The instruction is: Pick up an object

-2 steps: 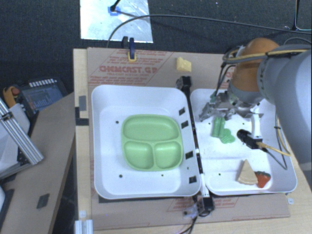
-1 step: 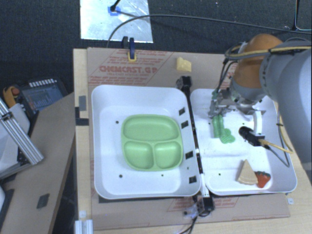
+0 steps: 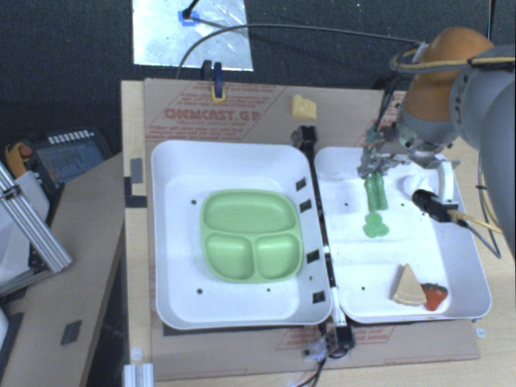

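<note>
The grey arm with its orange band reaches in from the right, and its gripper (image 3: 373, 168) sits low over the far part of the right-hand shallow white bin (image 3: 468, 256). Directly under it lies a long green plastic stick (image 3: 376, 198), with a frilled, rounded end pointing toward the near side. The stick's far end meets the gripper's tip. From here I cannot tell whether the gripper is open or closed, or whether it has the stick at all.

Toward the front right corner of that same bin rests a tan wedge-shaped piece (image 3: 408, 285), with a small red-orange piece (image 3: 435, 297) touching its right side. The left-hand shallow white bin (image 3: 173, 240) holds a pale green plastic plate (image 3: 250, 234) with 3 compartments, lying flat near the middle. Beyond the 2 bins, on the brown cardboard sheet (image 3: 242, 111), sits a small yellow chunk (image 3: 304, 106).
</note>
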